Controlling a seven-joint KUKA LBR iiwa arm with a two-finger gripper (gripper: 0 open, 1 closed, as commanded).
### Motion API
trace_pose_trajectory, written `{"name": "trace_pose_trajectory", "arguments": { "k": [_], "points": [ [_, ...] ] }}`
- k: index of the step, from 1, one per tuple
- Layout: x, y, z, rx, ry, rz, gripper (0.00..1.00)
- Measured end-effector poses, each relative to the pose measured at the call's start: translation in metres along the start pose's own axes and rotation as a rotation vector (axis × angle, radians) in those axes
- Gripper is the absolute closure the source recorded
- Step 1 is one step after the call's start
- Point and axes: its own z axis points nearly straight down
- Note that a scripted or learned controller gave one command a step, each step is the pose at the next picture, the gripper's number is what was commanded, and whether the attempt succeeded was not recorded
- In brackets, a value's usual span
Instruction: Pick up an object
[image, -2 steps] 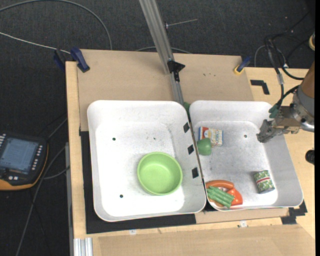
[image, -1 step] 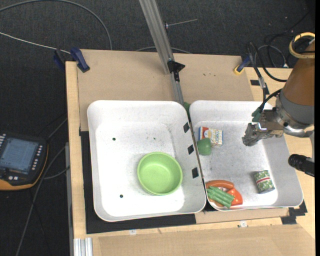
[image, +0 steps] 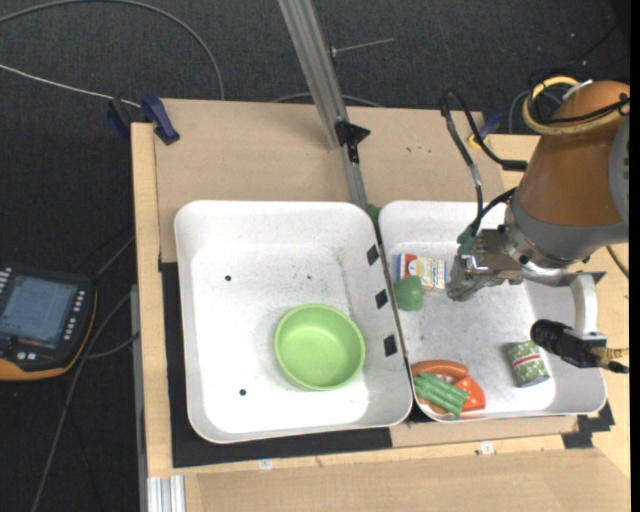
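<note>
Camera view: arm reaches in from right, hand (image: 466, 280) low over right bin (image: 560, 400); finger state unclear.

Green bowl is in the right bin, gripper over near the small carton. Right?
Not quite. The camera view shows the green bowl in the left bin, not the right bin. The gripper is indeed near the small carton.
</note>
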Motion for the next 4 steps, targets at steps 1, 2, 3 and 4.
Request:
{"name": "trace_pose_trajectory", "arguments": {
  "k": [1,2,3,4],
  "points": [
    [0.045,-0.001,0.010,0.000,0.000,0.000,1.00],
    [0.092,-0.002,0.018,0.001,0.000,0.000,1.00],
    [0.146,-0.004,0.005,-0.001,0.000,-0.001,1.00],
    [0.143,-0.004,0.005,0.000,-0.001,0.003,0.00]
  ]
}}
